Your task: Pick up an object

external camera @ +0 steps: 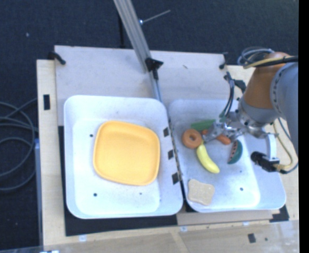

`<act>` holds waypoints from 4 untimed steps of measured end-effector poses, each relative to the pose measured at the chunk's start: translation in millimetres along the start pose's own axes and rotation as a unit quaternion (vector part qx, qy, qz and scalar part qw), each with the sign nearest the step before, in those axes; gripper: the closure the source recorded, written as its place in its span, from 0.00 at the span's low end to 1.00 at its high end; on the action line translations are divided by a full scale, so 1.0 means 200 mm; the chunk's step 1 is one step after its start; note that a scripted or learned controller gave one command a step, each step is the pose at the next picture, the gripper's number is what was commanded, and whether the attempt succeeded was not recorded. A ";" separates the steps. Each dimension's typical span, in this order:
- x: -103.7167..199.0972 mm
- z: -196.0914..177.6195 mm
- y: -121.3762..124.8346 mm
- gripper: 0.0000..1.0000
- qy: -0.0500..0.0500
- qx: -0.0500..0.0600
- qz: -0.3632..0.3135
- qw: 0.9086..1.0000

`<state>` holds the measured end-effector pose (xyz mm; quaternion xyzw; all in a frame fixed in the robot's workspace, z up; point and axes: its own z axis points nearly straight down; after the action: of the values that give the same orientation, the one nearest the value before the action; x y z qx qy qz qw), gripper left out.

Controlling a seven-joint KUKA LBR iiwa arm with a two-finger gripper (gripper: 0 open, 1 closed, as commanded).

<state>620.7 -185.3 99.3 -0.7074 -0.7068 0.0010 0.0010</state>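
Just beside the claw (217, 135), grip unclear, lies the banana (207, 159)

Grey arm (285, 91) with rounded casing, wide orange band (259, 91) above the wrist. Metallic wrist block below it, small silver claw (217, 133). Thin dark and pale cables loop around the band and wrist. Black connector on a side cable.
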 end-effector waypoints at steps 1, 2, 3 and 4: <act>0.00 -0.07 0.01 1.00 0.000 -0.003 0.000 1.000; -0.04 -0.36 0.03 1.00 -0.001 -0.004 0.000 1.000; -0.03 -0.59 0.07 1.00 -0.001 -0.004 0.000 1.000; -0.03 -0.76 0.07 1.00 0.000 -0.003 0.000 1.000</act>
<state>635.8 -191.8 250.5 -0.7071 -0.7071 -0.0010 -0.0014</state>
